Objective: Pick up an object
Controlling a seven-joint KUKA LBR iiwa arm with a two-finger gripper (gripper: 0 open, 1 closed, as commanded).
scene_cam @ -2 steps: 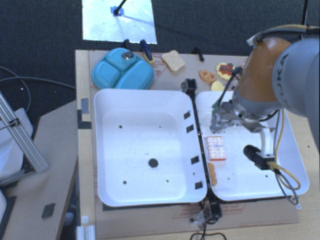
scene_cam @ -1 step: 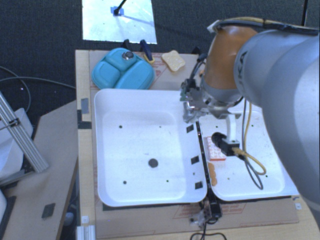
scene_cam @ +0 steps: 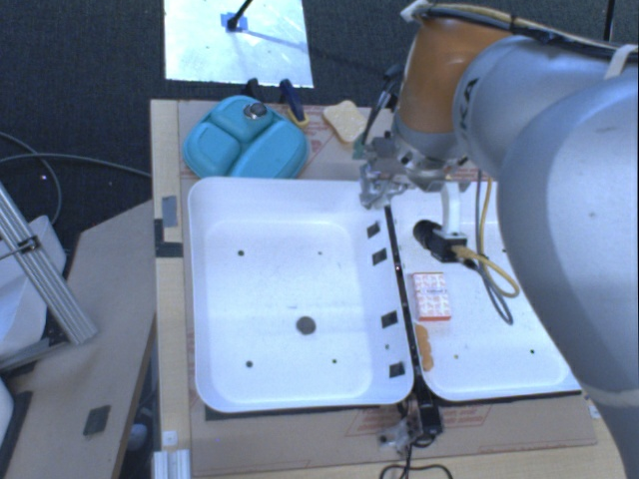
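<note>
Camera view gives three loose candidates for the pick. A small box (scene_cam: 431, 295) with a pink-patterned top lies flat in the right bin (scene_cam: 499, 352), close to the wall shared with the other bin. A tan stick (scene_cam: 423, 347) lies just below the box, lengthwise along that same wall. A dark disc (scene_cam: 306, 324) sits alone on the floor of the left bin (scene_cam: 260, 267), well apart from everything else.

The hand (scene_cam: 371, 196) hangs over the far end of the shared wall, near the back rims of both bins and away from all three items. Nothing is visible in its grip, and I cannot tell whether it is released or clenched. Its spot over the wall looks like a neutral station from which either bin can be reached.

The arm (scene_cam: 559, 118) leans in over the right bin, so the box is probably the nearest target. Lying flat beside the wall, it may leave little room on that side.

A blue container (scene_cam: 245, 140) and a yellow sponge (scene_cam: 344, 120) rest on the worktop (scene_cam: 168, 297) behind the bins.
</note>
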